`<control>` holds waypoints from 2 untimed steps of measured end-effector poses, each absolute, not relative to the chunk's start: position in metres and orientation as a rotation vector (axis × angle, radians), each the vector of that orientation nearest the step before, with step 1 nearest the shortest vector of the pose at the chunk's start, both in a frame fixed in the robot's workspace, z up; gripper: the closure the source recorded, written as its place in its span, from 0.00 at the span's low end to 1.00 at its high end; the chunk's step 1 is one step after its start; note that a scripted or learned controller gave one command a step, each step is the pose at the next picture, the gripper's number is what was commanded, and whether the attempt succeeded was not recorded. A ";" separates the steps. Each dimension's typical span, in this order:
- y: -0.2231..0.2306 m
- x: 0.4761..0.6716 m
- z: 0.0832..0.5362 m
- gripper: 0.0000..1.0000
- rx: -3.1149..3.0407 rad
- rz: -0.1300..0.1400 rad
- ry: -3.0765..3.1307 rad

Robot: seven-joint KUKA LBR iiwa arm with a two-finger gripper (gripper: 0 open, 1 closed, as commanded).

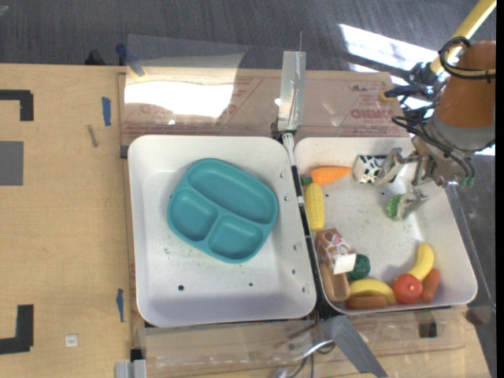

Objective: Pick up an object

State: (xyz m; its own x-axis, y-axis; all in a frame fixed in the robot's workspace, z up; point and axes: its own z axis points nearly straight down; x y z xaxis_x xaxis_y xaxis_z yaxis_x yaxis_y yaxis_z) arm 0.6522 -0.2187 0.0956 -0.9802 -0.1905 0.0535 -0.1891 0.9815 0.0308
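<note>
My gripper (406,181) hangs over the back right part of the right bin (461,250), below the orange band of the arm. Its two fingers stand apart, open, with white bin floor showing between them. A small green toy (394,206) lies just below the fingertips, not clearly between them. A black-and-white patterned toy (368,168) sits just left of the gripper. An orange carrot (331,174) and a yellow corn cob (314,205) lie along the bin's left wall.
At the right bin's front lie a small carton (334,247), a dark green piece (361,268), a banana (424,260), a red tomato (407,288) and a yellow fruit (370,289). The left bin (157,290) holds a teal divided plate (224,209).
</note>
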 end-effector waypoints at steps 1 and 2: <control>-0.177 0.654 0.091 0.00 0.206 -0.008 -3.079; -0.226 0.670 0.226 0.00 0.090 0.010 -3.159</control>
State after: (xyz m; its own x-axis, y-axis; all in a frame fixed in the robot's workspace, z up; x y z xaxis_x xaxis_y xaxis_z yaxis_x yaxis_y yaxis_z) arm 0.6698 -0.2262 0.2264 -0.9982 -0.0568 -0.0185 -0.0567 0.9984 -0.0070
